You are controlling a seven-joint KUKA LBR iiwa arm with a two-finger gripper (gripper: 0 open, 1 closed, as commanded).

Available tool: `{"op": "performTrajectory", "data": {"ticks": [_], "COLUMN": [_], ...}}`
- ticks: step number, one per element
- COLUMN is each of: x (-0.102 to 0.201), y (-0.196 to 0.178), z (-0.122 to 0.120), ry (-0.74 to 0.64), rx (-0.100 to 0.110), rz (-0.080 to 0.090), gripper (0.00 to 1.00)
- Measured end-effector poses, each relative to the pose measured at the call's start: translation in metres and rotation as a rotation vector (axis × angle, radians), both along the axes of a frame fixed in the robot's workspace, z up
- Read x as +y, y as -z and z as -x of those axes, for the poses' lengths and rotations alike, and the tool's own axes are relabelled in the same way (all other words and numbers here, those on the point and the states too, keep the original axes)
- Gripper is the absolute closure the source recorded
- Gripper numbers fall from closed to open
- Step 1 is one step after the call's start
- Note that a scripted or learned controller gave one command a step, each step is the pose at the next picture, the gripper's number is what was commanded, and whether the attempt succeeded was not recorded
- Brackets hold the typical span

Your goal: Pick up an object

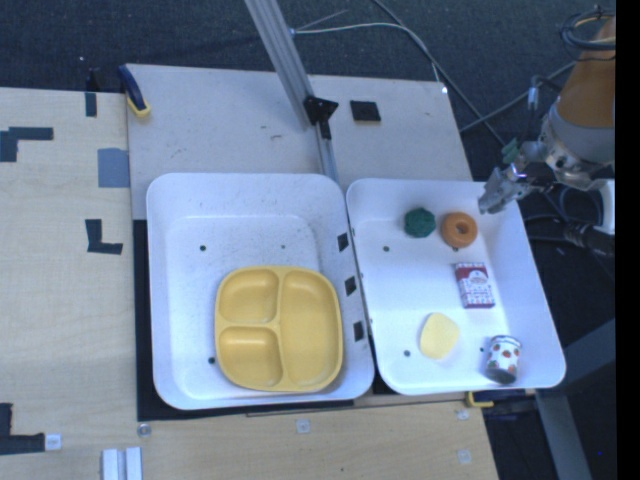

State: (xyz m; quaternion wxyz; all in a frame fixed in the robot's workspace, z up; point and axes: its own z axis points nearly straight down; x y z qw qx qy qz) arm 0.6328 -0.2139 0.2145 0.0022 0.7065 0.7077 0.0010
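The two-finger gripper [497,196] hangs over the right white bin's [535,298] far edge — grip state unreadable — near the orange ring-shaped doughnut [460,230].

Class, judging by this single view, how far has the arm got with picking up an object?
Done: nothing lifted; the green ball, orange ring, red packet and yellow piece lie in the right bin. In hand: the gripper hangs at that bin's far edge. Left: descend, grasp, lift.

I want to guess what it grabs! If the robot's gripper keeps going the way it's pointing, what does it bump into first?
Probably the orange ring. The gripper points down and left from the right bin's upper right edge, and the ring lies nearest in that line, with the green ball just beyond. Depth is hard to judge.
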Motion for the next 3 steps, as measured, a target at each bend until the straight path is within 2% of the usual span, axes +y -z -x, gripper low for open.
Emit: {"op": "performTrajectory", "data": {"ticks": [1,3], "x": [-0.003,0.114], "y": [-0.054,-0.036], "z": [-0.011,-0.025], "ry": [-0.001,-0.005], "rx": [-0.001,0.005], "rz": [0.001,-0.004], "gripper": [1.0,1.0]}}
